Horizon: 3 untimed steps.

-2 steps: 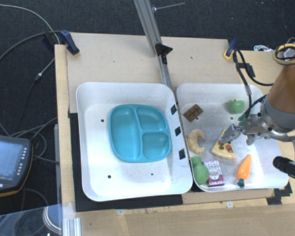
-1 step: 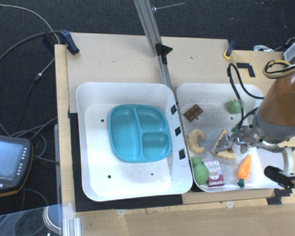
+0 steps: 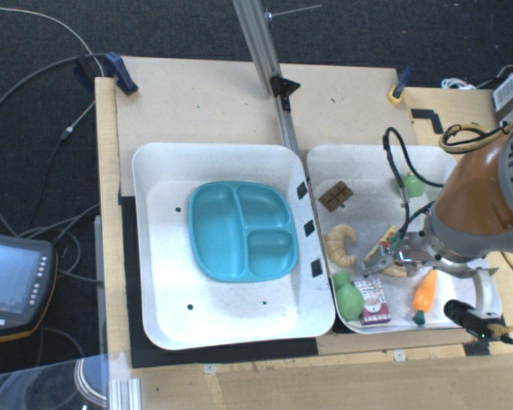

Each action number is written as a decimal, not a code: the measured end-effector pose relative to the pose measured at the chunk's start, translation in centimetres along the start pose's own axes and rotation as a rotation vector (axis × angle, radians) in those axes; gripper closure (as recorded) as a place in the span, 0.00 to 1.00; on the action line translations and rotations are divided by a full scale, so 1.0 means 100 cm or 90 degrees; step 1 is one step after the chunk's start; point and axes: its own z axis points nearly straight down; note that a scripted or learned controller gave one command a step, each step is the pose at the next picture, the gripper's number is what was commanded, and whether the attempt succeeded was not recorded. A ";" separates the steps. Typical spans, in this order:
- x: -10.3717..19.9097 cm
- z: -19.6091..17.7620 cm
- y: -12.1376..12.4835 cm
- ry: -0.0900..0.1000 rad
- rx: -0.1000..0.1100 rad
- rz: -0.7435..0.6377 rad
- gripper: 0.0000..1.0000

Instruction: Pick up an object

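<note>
Near the counter's [image 3: 197,84] front edge, the right bin [image 3: 359,156] holds a small carton [image 3: 373,301], a green pear [image 3: 349,298] and a carrot [image 3: 424,291]. Just behind them the claw [image 3: 385,261] hangs low over yellow pieces; whether its fingers are apart or together cannot be told. A croissant [image 3: 342,244] lies beside it, a brown waffle [image 3: 335,196] farther back. The left bin [image 3: 154,229] carries a blue divided plate [image 3: 239,231].

Evenly and brightly lit from overhead, with soft, short shadows. Mild glare on the white bins [image 3: 154,254] toward 9 o'clock. Slightly soft and grainy throughout, fine detail smeared among small items at 4 o'clock. Dark and low in contrast toward 11 o'clock; blurred at 7 o'clock
</note>
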 end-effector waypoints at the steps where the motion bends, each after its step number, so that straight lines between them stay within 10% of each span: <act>1: 0.000 -0.013 0.001 -0.001 -0.004 0.000 1.00; 3: 0.003 -0.120 0.014 -0.004 -0.010 -0.001 1.00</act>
